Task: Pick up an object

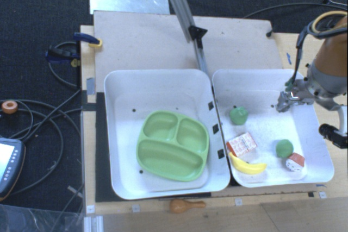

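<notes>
Banana (248, 165) lower-left of gripper (284, 104), well apart; apple (238, 115) nearer.

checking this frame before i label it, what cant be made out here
- Pincer, camera view: too small and blurred to tell open from shut.
- Grey arm with orange band: cut off by the right edge.
- Small red-and-white carton: print too small to read.
- Brown wooden object below the bins: shape too blurred to identify.

Grey arm (326, 70) reaching in from the right, orange band above wrist, gripper (285, 101) angled down-left
</notes>
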Tool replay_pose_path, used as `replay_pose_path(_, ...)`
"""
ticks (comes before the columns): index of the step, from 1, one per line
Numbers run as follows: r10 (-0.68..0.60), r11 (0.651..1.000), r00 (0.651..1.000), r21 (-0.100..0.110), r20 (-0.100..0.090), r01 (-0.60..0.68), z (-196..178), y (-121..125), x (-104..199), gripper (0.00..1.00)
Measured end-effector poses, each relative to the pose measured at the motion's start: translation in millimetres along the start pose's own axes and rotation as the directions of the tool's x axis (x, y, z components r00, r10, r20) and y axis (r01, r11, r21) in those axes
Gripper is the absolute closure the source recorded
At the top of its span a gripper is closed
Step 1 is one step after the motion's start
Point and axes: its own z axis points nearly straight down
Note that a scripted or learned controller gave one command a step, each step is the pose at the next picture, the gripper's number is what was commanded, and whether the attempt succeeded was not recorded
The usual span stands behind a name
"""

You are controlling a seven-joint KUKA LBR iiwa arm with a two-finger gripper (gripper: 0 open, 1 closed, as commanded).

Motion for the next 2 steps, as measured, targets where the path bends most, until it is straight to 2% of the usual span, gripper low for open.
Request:
replay_pose_path(1, -0.003, 1.0, 1.0, -0.001, 0.001, 0.003, -61, 8, -7, 1.0)
replay_pose_path(2, -0.005, 1.0, 1.0, 0.003, -0.001, 0.005, -80, 9, -7, 1.0)
